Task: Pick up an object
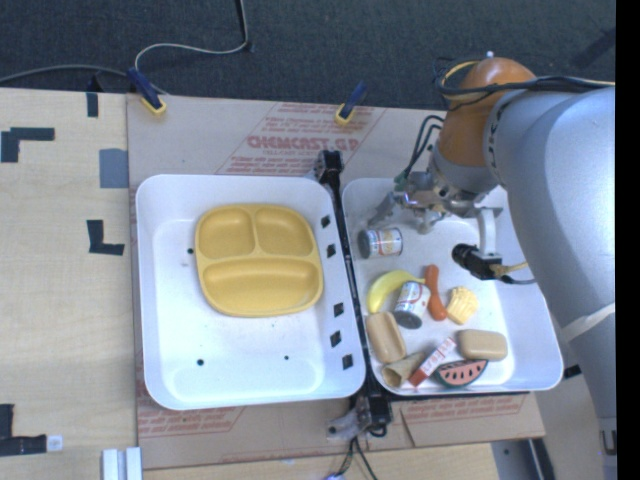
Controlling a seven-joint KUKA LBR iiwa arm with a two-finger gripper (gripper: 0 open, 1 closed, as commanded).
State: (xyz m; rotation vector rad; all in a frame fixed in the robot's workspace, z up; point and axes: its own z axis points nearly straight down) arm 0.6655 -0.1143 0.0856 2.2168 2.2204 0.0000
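From the overhead camera, the gripper (392, 211) hangs low over the upper left of the right bin (530, 353), its fingers pointing toward a small can (381, 241) lying just beneath them. Whether the jaws are spread or clenched cannot be told here, and nothing shows between them. The left bin (165, 268) holds 1 yellow divided plate (259, 259)

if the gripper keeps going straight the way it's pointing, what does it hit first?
Most likely the small tin can. The gripper points down and left in the camera view, just above the can lying in the right bin. Depth is unclear from one view; it could pass beside the can and meet the bin floor.
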